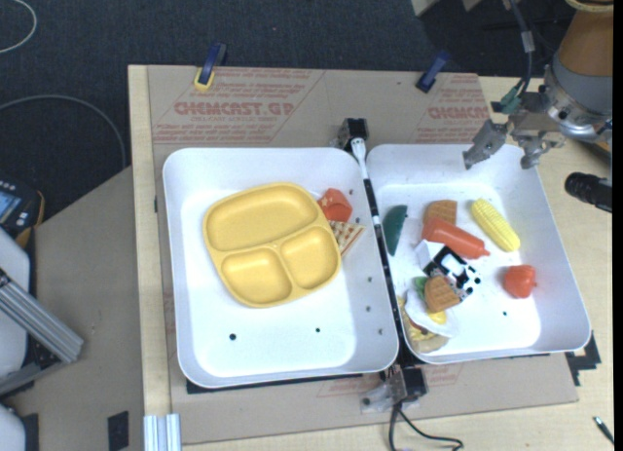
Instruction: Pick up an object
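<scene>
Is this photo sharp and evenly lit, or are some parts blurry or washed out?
Camera view: lighting is even, with soft shadows; the yellow tray and corn look sharp; the end effector is slightly soft; white bin rims are bright but not glaring.

Two white bins (195,342) are seen on a tan bench (156,118) printed with red lettering. A yellow divided plate (268,243) is shown beside a red-orange piece (335,206). Yellow corn (495,224), a red tomato (519,281), a green item (393,225) and a black-and-white patterned toy (456,270) are shown too.
</scene>
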Tool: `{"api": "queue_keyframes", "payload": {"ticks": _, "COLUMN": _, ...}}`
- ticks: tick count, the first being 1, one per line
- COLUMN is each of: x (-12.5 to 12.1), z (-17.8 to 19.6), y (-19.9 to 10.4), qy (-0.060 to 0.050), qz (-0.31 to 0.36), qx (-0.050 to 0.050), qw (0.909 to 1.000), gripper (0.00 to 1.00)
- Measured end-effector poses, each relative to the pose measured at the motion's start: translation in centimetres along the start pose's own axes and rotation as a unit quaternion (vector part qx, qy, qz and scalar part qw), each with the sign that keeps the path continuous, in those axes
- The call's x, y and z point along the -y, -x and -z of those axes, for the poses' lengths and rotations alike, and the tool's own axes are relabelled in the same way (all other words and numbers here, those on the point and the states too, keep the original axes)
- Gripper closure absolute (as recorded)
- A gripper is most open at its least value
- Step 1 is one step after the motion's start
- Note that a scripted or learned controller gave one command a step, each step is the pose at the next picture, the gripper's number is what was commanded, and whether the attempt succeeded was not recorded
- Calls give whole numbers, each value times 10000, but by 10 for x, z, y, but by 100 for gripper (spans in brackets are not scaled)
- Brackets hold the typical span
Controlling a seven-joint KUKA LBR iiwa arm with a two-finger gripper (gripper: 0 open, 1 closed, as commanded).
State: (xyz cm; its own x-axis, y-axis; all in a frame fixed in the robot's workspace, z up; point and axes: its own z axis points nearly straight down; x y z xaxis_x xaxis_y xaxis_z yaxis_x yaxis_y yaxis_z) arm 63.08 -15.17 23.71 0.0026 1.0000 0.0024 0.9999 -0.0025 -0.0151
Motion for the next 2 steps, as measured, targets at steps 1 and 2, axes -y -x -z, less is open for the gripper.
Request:
{"api": "queue_keyframes", "payload": {"ticks": 1, "x": -2, "z": 9, "y": 0, "qy": 72, "qz": 13, "qx": 12, "qw": 10000, "gripper": 0}}
{"api": "queue_keyframes", "payload": {"ticks": 2, "x": -2, "z": -33, "y": 4, "qy": 58, "qz": 12, "qx": 10, "qw": 10000, "gripper": 0}}
